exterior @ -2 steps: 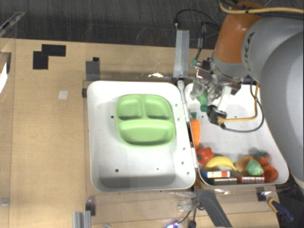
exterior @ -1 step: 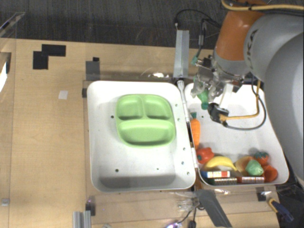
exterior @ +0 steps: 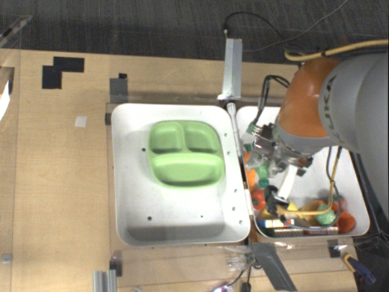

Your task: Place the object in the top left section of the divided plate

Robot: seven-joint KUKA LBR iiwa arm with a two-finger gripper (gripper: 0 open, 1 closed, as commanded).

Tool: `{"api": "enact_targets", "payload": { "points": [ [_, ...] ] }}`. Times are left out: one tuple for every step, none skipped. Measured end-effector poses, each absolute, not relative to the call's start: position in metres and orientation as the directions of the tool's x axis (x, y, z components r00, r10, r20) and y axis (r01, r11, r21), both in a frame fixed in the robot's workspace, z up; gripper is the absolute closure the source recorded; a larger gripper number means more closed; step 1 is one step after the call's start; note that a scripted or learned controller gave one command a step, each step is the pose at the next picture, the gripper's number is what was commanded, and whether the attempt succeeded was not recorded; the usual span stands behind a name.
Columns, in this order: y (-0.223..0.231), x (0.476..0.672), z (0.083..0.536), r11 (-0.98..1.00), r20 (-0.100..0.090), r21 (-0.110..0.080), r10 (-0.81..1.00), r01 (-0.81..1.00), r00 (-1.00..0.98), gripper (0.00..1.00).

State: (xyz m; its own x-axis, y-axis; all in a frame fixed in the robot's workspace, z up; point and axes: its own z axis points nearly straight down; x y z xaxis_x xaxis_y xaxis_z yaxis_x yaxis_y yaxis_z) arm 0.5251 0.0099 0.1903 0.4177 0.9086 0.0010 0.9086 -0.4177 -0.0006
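In the camera view, the pincer (exterior: 275, 194) hung low over the right bin (exterior: 358, 181), down among a heap of small toys (exterior: 292, 215) crowded along that bin's near edge and left wall. Whether it was spread or pinching anything could not be told; the wrist and clutter hid that. Which toy was the object to be moved could not be told either. The pieces looked like small, light, hard plastic, smooth and likely slippery, so a hold across a narrow middle would probably serve better than one on a rounded end. Packed so tightly, neighbours could be dragged up or knocked aside.

The green divided plate (exterior: 185, 154) lay in the left bin (exterior: 130, 212), toward its far edge, with its two small sections on the far side and the long one nearer. Between the bins stood their touching rims (exterior: 240, 181), a ridge any carry would have to clear. Bare floor lay around the plate in the left bin, giving open room for approach.
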Motion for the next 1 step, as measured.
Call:
{"api": "enact_targets", "payload": {
  "points": [
    [-0.0232, 0.4869, 0.1837, -0.569, 0.001, -0.001, 0.823, 0.823, 0.569, 1.00]
  ]
}}
